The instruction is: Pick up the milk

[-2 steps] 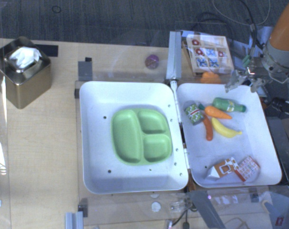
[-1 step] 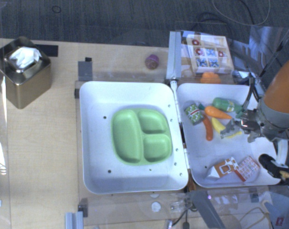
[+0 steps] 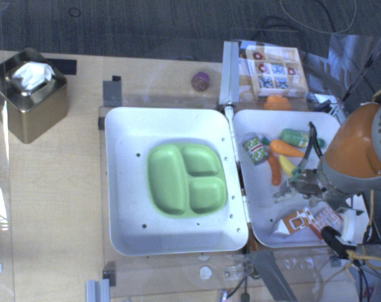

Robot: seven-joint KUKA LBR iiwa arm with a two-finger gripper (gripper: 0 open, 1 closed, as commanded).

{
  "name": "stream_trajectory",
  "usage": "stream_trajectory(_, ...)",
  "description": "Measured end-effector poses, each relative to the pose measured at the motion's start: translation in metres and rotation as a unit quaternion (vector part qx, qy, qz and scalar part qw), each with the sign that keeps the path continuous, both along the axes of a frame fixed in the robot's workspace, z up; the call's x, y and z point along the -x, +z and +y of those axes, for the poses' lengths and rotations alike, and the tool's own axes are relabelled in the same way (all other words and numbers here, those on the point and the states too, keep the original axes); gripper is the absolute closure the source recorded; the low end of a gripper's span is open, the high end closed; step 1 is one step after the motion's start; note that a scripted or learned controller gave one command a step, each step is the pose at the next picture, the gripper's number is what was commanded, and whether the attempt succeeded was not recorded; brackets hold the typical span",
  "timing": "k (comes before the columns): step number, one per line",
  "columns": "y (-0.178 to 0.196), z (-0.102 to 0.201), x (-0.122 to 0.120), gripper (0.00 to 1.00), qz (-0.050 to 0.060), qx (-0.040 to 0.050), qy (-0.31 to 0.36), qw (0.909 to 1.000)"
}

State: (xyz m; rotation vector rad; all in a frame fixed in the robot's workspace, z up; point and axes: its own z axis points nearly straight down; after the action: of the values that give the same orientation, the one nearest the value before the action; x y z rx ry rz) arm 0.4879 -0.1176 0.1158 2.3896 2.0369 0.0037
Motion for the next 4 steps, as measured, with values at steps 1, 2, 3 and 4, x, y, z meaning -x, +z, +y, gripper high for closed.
stream_trajectory(1,-0.025,0.015,-0.003,0.0,-0.005,0.0026,0.17,0.9854)
stream_trajectory(2,-0.008,-0.059,-0.001,0.0,-0.002,0.0018,0.128,0.9918)
stream_trajectory(3,-0.025,0.024,-0.005,0.0,-0.007,0.0039,0.227,0.9738)
stream_trajectory(4,0.016,-0.039,-0.001,0.0,-0.002,0.0018,0.141,0.99)
